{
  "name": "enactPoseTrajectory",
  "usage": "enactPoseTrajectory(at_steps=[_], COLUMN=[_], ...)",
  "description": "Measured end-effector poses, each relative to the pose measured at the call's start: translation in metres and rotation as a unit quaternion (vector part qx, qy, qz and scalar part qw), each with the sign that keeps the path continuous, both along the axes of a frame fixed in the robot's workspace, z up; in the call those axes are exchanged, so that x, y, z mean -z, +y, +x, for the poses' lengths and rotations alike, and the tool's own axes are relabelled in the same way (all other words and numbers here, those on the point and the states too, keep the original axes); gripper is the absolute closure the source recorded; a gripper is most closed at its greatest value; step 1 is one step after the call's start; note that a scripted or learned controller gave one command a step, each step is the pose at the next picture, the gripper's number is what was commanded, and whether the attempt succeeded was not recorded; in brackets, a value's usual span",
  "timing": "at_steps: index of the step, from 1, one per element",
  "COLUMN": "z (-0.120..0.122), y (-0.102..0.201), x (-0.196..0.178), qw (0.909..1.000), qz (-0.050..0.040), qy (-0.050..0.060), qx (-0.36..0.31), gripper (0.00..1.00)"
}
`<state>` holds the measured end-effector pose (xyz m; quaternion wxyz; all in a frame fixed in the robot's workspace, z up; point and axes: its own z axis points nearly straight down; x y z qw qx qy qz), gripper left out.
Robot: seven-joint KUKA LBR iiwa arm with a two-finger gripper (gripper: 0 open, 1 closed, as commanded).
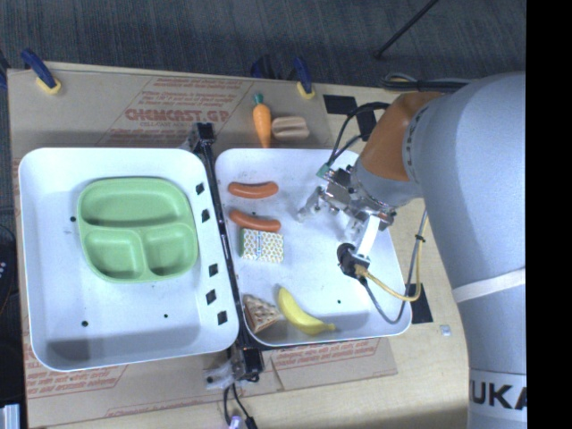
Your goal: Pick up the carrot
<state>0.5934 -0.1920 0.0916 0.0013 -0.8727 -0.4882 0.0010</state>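
The carrot point(260, 123), orange with a green top, lies on the cardboard just behind the right bin's point(384, 266) far rim, outside both bins. A small tan bun point(290, 129) sits right beside it. My gripper point(310, 207) hangs over the upper middle of the right bin, well in front and to the right of the carrot. It is apart from the carrot, and nothing shows in its grasp.
In the right bin lie two sausages point(253, 189) point(256, 221), a patterned block point(262, 246), a banana point(302, 313) and a sandwich wedge point(260, 312). The left bin point(36, 266) holds a green divided plate point(137, 226). A yellow cable point(389, 289) loops near the wrist.
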Motion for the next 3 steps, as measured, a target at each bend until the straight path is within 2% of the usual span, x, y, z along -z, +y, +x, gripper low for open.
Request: enactPoseTrajectory(at_steps=[1, 2, 3], z=[-0.001, 0.058, 0.058], y=[0.000, 0.060, 0.081], x=[0.000, 0.000, 0.001], qw=[0.9840, 0.9776, 0.9999], qz=[0.0009, 0.0008, 0.0000], qy=[0.001, 0.000, 0.012], qx=[-0.178, -0.211, 0.010], gripper=[0.00, 0.00, 0.00])
